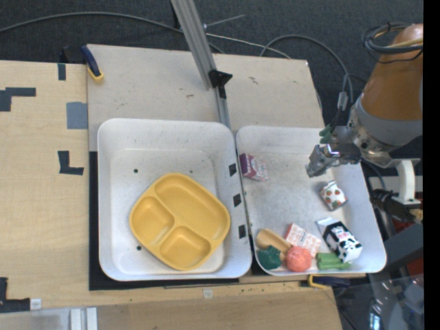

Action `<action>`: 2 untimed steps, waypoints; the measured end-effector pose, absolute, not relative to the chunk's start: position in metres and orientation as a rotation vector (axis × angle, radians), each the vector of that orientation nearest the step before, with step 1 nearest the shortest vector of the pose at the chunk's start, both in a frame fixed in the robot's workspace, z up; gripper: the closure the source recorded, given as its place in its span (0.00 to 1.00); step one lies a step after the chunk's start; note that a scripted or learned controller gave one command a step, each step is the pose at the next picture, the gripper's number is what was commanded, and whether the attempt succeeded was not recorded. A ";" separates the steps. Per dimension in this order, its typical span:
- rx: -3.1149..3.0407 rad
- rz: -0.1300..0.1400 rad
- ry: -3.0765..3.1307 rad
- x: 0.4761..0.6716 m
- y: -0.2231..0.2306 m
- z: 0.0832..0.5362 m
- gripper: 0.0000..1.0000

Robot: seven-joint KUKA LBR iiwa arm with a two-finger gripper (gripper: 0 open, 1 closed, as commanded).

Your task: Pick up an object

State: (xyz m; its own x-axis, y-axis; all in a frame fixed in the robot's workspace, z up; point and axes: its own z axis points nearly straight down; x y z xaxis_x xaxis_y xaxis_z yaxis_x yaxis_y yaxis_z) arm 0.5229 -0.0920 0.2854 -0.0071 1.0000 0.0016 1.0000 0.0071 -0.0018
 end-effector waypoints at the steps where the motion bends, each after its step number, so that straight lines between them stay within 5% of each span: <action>1: -2.214 0.001 -2.227 0.527 -0.048 0.278 1.00; 2: -2.212 0.003 -2.226 0.528 0.003 0.256 1.00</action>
State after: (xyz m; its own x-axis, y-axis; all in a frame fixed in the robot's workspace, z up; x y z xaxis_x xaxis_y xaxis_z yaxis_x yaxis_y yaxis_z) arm 0.5282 0.0027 0.2564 -0.0066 1.0000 0.0009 1.0000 0.0066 -0.0040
